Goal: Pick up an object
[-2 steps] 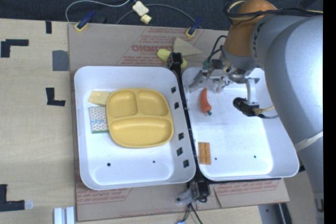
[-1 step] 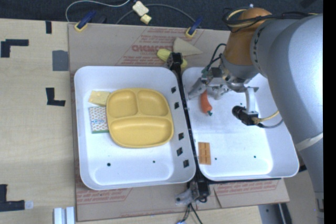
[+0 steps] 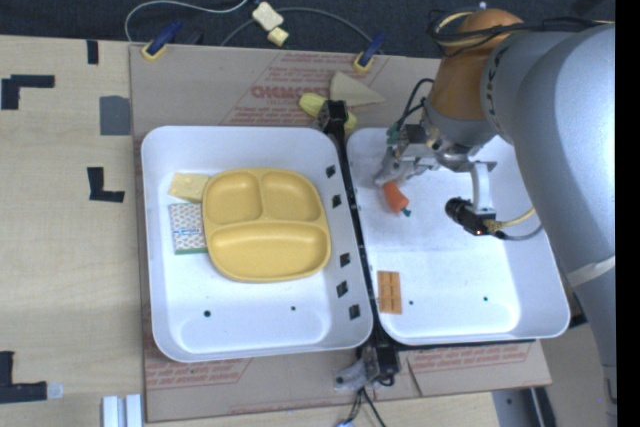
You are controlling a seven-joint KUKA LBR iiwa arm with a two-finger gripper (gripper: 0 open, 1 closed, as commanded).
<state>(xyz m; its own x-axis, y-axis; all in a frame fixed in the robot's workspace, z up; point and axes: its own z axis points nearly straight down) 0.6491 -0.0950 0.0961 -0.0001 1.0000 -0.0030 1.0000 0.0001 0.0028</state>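
Gripper (image 3: 398, 177) hovers just above the small orange object (image 3: 399, 198) in the right bin (image 3: 470, 315). Grip state cannot be determined. Centre over the object before descending.

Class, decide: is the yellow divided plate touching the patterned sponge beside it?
Touching. In the camera view, the yellow divided plate overlaps the right edge of the patterned sponge, no gap between them.

bins: 2 (image 3: 160, 215) (image 3: 520, 315) | yellow tray: 1 (image 3: 267, 223) | sponges: 2 (image 3: 186, 227) (image 3: 187, 185) | orange object: 1 (image 3: 398, 198) | orange tag: 1 (image 3: 389, 292)
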